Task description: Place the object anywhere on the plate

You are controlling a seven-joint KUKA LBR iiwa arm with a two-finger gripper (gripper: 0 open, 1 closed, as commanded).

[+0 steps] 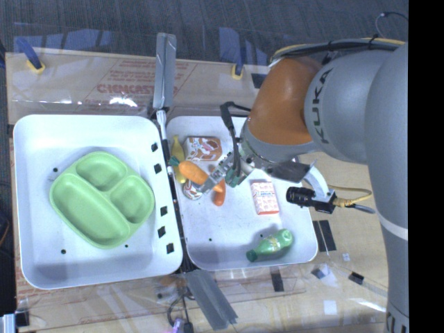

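Note:
A light green plate (102,198) with three compartments lies in the left bin (35,255). In the right bin (229,238) my gripper (226,174) is low over a cluster of small items near the bin's left wall. Just left of it lies an orange carrot-like piece (193,172), and a smaller orange piece (218,195) sits just below it. Whether either one touches the gripper is unclear. The arm's grey and orange wrist (281,113) hides the bin's back right part.
Also in the right bin are a yellow item (177,150), a red and white packet (203,147), a small pink and white box (264,198) and a green bottle (270,245) lying near the front wall. A metal divider (164,75) runs between the bins.

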